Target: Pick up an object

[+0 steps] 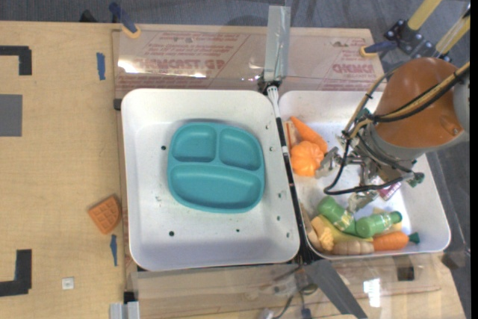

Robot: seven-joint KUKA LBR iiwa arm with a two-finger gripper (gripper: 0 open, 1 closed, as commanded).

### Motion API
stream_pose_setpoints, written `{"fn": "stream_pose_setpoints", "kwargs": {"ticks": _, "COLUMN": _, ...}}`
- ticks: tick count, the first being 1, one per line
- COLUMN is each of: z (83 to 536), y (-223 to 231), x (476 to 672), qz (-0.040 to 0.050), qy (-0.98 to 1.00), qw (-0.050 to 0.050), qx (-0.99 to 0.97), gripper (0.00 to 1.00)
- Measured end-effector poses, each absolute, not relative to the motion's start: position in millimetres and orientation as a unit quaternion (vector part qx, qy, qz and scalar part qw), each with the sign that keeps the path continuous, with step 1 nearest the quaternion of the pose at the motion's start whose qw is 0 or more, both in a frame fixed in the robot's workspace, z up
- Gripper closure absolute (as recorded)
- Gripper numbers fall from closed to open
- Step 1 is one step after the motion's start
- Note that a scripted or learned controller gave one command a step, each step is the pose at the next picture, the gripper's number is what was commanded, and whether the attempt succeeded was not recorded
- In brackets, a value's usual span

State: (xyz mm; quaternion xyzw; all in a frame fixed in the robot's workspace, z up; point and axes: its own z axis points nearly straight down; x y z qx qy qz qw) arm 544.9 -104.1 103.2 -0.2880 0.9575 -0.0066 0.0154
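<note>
Gripper above glossy plastic bottle in right bin

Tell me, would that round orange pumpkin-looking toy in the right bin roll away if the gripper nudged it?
Probably somewhat. The orange pumpkin toy looks rounded, so a push may roll it. It lies close beside the carrot and the bin wall, which would likely stop it. Its smooth surface may slip between fingers.

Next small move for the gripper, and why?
Probably a short descent. The gripper hangs in the right bin above the green bottle and carrot, with nothing seen between its fingers.
</note>
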Motion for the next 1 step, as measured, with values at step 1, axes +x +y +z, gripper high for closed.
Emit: {"fn": "stream_pose_setpoints", "kwargs": {"ticks": 1, "z": 89.5, "y": -98.5, "x": 616.3, "qz": -0.0022, "qy": 0.963, "qw": 0.006, "qx": -0.268, "gripper": 0.0}}
